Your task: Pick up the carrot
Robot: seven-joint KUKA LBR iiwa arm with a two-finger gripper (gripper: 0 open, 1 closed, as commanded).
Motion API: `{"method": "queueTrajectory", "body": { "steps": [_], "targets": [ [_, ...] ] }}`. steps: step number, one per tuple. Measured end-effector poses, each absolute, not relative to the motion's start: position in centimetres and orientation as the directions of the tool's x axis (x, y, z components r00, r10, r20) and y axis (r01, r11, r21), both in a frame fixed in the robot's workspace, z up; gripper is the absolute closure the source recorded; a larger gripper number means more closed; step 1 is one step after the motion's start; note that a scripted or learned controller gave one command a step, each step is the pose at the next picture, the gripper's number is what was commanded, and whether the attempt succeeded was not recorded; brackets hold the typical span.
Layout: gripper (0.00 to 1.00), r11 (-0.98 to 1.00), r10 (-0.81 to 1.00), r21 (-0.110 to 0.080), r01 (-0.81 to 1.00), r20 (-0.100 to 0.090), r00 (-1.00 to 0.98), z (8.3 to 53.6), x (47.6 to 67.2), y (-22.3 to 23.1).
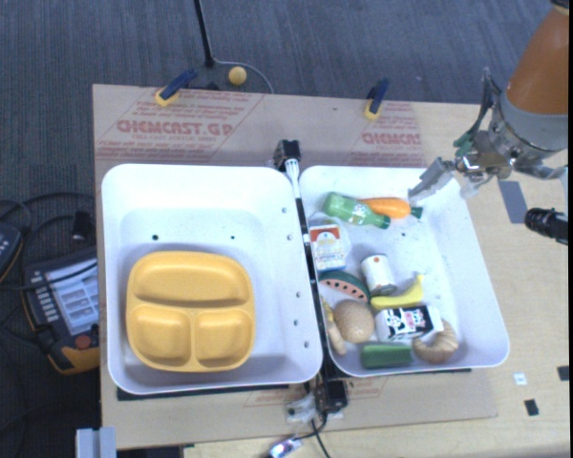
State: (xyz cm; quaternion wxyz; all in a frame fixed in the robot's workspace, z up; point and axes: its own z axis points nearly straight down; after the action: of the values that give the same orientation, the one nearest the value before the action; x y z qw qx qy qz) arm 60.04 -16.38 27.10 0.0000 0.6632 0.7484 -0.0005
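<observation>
The carrot (386, 205) is orange with a green stub at its right end. It lies along the far edge of the right bin (485, 284), touching a green bottle (354, 210) on its left. My gripper (449, 179) hangs over the bin's far right corner, just right of the carrot and above it. It is open, with one grey finger (427, 183) slanting down towards the carrot's green end. Nothing sits between the fingers.
The right bin also holds a small carton (328, 246), a white can (377, 273), a banana (408, 294), a milk carton (404, 322), a potato (353, 321) and a green cucumber (386, 355). A yellow divided tray (189, 308) sits in the left bin (134, 198).
</observation>
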Motion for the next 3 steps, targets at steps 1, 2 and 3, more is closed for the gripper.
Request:
{"method": "queueTrajectory", "body": {
  "steps": [1, 2, 3],
  "targets": [
    [0.0, 0.065, 0.998, -0.003, 0.998, 0.0, -0.065, 13.1, 62.5, -15.4],
    [0.0, -0.144, 0.989, -0.046, 0.989, 0.015, 0.145, 8.9, 66.5, -19.4],
    [1.0, -0.139, 0.99, -0.041, 0.989, 0.004, 0.14, 9.6, 66.4, -19.7]
  ]
}}
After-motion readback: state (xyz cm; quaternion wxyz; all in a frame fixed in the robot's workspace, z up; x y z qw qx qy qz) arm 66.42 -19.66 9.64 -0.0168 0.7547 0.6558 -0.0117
